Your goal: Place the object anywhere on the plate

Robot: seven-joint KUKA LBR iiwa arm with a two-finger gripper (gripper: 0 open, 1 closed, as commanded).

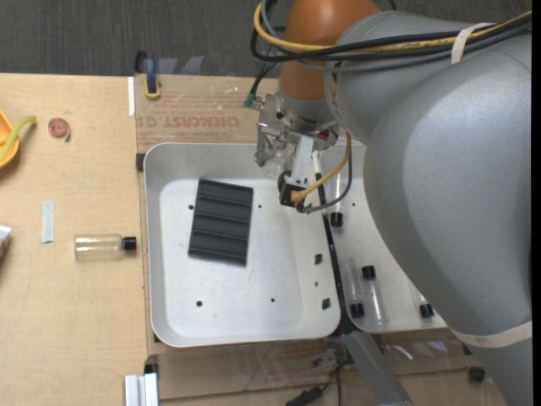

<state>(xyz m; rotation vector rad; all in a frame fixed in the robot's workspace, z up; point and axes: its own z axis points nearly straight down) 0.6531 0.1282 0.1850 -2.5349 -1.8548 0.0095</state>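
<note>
1. Fingers [272, 152]: whether they are open or closed cannot be told, because the wrist hardware crowds them at this slant. No object can be made out between them.
2. Position: they hang over the far rim of the left bin [154, 227], near its right-hand corner and close to the divide with the right bin [362, 231]. Contact with the rim cannot be judged.
3. Black ribbed slab [221, 222]: it lies flat on the left bin's floor, left of centre and slightly skewed. It is apart from every wall and well apart from the fingers. No ordinary plate shows. The slab is judged the likeliest stand-in, being the one flat bearing surface in the bins. Nothing rests on it, so the placing is not yet done.
4. Clear bottles [372, 296] with black caps lie on their sides in the right bin, partly under the arm. They are judged the candidate objects. Round bodies may roll, though the slab's ribs could check that.
5. A further bottle [100, 244] lies on the counter [76, 311], just left of the left bin. It is outside both bins and judged out of play.
6. Arm [448, 184]: it reaches in from the right, and its bulk covers much of the right bin. The orange band [325, 24] sits above a wrist pointed downward. The pose is judged to lie between the pick area and the slab.
</note>
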